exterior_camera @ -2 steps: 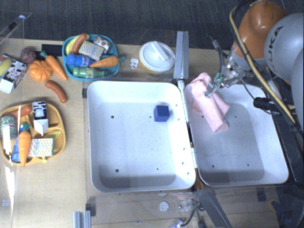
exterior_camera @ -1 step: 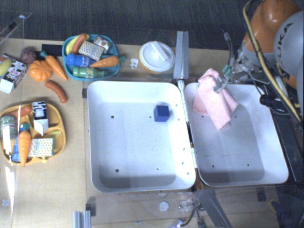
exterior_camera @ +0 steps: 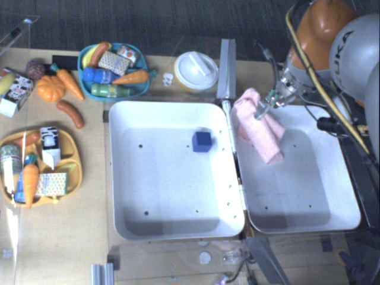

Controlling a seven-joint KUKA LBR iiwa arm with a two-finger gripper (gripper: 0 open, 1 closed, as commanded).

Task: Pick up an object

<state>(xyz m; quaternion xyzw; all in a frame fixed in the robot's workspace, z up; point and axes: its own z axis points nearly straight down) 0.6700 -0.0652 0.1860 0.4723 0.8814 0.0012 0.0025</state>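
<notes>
A pink cloth [exterior_camera: 265, 139] hangs over the upper left part of the right bin [exterior_camera: 309, 212], its top end overlapping the bin's left rim. My gripper [exterior_camera: 262, 110] reaches in from the upper right and is shut on the upper part of the cloth, with the fingers pinching it near its top. The cloth trails down and to the right below the fingers. In the left bin [exterior_camera: 160, 212], a small blue cube [exterior_camera: 202, 141] rests near the upper right.
A white lidded bowl [exterior_camera: 196, 70] stands behind the bins. A blue basket [exterior_camera: 114, 71] of toy food sits at the back left, a yellow tray [exterior_camera: 70, 159] of toys at the far left. Loose toy vegetables [exterior_camera: 59, 88] lie between them.
</notes>
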